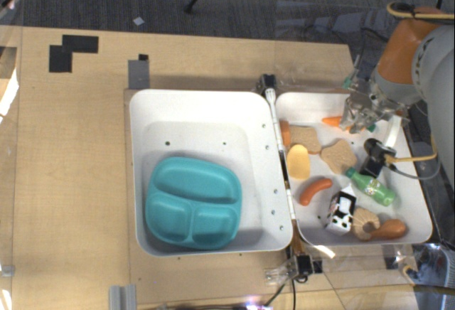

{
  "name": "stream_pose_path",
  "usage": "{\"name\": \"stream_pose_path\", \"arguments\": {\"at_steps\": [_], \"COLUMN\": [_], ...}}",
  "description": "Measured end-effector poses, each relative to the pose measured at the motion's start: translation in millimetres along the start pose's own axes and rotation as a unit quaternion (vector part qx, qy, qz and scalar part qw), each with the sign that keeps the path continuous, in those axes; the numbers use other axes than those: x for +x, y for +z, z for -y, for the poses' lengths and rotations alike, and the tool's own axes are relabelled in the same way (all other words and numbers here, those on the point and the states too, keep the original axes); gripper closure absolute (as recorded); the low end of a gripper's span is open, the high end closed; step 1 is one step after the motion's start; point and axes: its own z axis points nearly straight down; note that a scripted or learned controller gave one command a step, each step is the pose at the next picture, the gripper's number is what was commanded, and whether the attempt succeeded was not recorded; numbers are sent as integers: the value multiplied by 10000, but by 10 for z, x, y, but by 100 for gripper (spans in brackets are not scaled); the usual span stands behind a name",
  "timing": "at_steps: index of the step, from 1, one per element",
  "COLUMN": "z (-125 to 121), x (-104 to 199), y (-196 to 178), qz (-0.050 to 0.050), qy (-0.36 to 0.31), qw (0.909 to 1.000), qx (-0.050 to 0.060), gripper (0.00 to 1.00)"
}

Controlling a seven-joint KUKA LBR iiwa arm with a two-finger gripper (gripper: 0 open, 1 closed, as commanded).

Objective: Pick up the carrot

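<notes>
1. Camera view: the carrot [331,121] is seen lying at the back of the right bin [419,188].
2. The gripper [359,122] is positioned just beside it; the fingers' state cannot be told.

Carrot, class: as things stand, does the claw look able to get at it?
Probably yes. The carrot lies near the far wall of the right bin, with nothing on top of it. The claw is right beside its tip. The bread slice nearby seems to lie clear of it.
</notes>
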Motion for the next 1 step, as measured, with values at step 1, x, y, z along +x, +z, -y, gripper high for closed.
{"name": "stream_pose_path", "arguments": {"at_steps": [1], "z": [2], "x": [-1], "y": [6], "qz": [2], "qy": [0], "qw": [10000], "qx": [5], "gripper": [0]}}
